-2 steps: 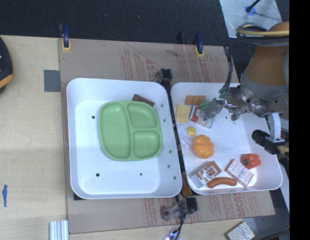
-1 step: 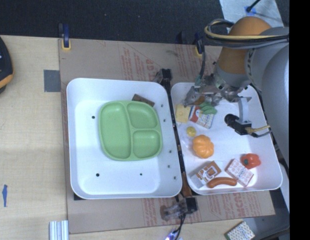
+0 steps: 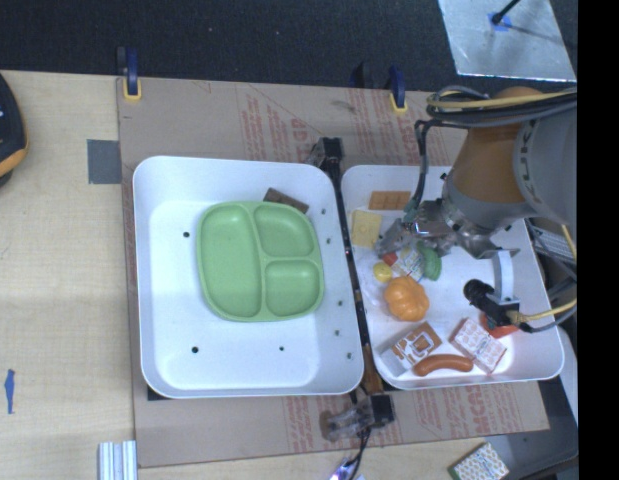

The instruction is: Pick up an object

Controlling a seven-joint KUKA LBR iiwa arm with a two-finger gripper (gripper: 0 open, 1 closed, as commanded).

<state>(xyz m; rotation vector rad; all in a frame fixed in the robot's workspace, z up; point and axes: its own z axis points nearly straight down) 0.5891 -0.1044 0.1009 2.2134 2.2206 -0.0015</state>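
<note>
- While the arm (image 3: 509, 163) is reaching in from the right over the right bin (image 3: 549, 368), its gripper (image 3: 414, 236) is sitting low among the small things in that bin's upper middle; whether it is gripping anything I cannot tell.
- Lying in the right bin are a yellow block (image 3: 366, 228), an orange fruit-like object (image 3: 406, 299) just below the gripper, a sausage (image 3: 444, 365), and two small red-and-white packets (image 3: 416, 345) (image 3: 480, 343) near the bin's lower edge.
- Resting in the left bin (image 3: 169, 348) is a green divided tray (image 3: 259, 260), with a dark flat piece (image 3: 286, 201) peeking from behind its top edge.
- Both bins are standing on a brown cardboard sheet (image 3: 239, 118) covering the pale wooden bench (image 3: 49, 298); blue clamps (image 3: 131, 73) are pinning the sheet's far edge.
- Beyond the bench, dark floor (image 3: 239, 8) is showing, with a grey panel (image 3: 504, 23) at the upper right.
</note>
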